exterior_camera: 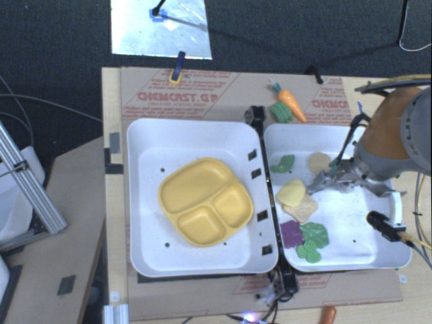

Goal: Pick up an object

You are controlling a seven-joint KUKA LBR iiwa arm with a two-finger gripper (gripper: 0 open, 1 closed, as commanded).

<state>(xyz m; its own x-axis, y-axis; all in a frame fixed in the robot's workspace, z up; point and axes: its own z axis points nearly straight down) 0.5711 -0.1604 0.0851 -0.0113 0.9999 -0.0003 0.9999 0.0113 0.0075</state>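
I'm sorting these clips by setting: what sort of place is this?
Probably a robotics lab bench: two white bins on a board, toy food such as a carrot and a yellow divided tray, and a robot arm.

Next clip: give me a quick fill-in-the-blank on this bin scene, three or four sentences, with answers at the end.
1. The yellow divided tray lies in the ____ bin.
2. The toy carrot lies on the cardboard, ____ both bins.
3. The tray has ____ compartments.
4. The tool hangs over the ____ bin, close to the pale yellow piece.

Missing words: left; outside; three; right
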